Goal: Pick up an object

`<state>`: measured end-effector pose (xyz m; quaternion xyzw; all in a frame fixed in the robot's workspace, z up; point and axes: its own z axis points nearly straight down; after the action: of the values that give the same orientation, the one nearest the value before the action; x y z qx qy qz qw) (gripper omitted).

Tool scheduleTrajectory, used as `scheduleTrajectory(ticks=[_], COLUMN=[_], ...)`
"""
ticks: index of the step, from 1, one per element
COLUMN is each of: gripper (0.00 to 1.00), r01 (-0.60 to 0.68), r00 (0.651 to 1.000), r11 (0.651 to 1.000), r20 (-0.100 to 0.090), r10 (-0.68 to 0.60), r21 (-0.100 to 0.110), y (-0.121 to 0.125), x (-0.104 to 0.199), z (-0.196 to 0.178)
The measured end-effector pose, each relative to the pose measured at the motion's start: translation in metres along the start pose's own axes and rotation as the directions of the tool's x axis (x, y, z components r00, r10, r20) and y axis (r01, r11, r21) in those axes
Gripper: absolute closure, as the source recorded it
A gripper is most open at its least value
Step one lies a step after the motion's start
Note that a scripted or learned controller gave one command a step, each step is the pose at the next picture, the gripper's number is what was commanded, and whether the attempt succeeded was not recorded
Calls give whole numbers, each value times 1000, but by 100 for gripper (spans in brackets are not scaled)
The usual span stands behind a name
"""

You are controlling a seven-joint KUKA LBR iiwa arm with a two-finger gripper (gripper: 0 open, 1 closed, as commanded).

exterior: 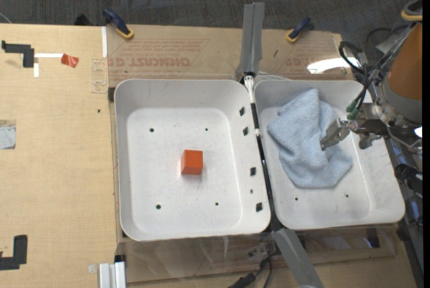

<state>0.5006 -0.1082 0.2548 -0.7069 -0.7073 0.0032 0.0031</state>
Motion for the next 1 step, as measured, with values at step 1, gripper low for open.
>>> scheduleTrajectory(ticks=[1], gripper=[0], r01=[31], r00=[1000], r11=[1000], r20=[-2], r10=[-31], r21=[-1], y=[17], x=[-77], z=[140])
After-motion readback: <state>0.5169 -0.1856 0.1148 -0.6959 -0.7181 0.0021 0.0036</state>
